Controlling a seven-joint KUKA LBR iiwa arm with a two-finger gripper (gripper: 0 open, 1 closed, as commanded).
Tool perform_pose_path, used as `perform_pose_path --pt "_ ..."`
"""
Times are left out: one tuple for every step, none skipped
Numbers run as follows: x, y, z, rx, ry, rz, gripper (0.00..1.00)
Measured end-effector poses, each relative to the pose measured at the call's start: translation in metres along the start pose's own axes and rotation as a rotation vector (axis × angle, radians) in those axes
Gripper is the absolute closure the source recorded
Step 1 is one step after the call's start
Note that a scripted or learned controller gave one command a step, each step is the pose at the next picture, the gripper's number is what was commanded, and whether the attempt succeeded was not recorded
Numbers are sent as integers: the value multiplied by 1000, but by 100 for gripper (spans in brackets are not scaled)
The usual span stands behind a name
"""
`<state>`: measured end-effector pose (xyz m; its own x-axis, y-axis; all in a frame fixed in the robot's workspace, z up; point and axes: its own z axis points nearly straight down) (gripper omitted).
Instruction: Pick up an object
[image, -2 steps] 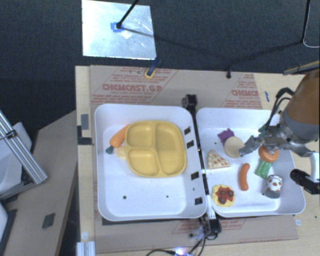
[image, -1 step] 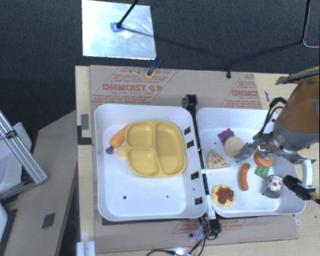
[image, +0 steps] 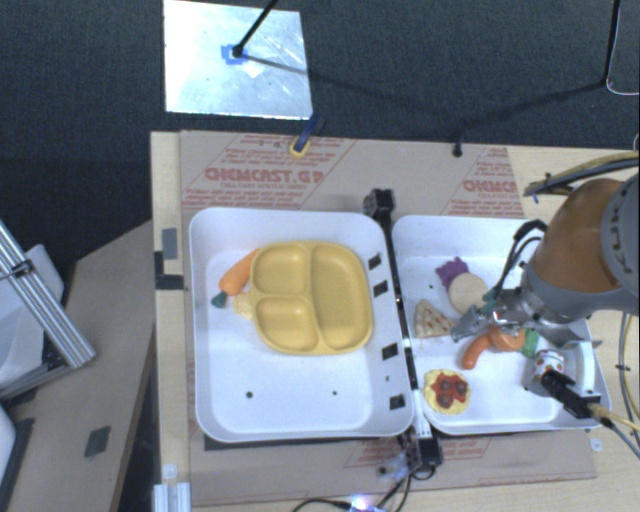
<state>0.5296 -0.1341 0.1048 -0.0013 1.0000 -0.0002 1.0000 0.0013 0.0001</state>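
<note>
Our end effector (image: 480, 325) sits low in the right bin (image: 500, 232), reaching in from the right. Its metal fingers point left over the orange hot dog (image: 487, 346). We cannot tell whether they are apart, together, or clamped on anything, since the wrist and glare blur them.

We judge this to be the grasp step: the tool is down among the toys, with the hot dog nearest and seemingly touching the fingers. Nothing is clearly lifted. The next move calls for a firm closure on that sausage shape, then a straight rise clear of its neighbours.

Those neighbours crowd close. A tan wedge, like a pizza slice or sandwich (image: 432, 320), lies just left. A pale round cookie (image: 466, 292) sits above, with a purple knobbly piece, perhaps grapes (image: 452, 270), beside it. A small yellow round with red topping (image: 447, 391) lies near the front wall. All look like smooth moulded plastic play food.

The left bin (image: 220, 400) holds a glossy yellow divided plate (image: 305, 298) with three wells. A toy carrot (image: 236, 274) rests against its left rim. Both bins are shallow white plastic, set on printed cardboard over the counter (image: 105, 330).
</note>
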Motion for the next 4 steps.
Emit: perform_pose_path --pt "-2 7 11 -22 -7 1 0" --pt "-7 10 -3 -38 -20 2 100" --pt "-1 7 -49 -4 0 -3 100" --pt "-10 14 -104 -7 -2 -2 100"
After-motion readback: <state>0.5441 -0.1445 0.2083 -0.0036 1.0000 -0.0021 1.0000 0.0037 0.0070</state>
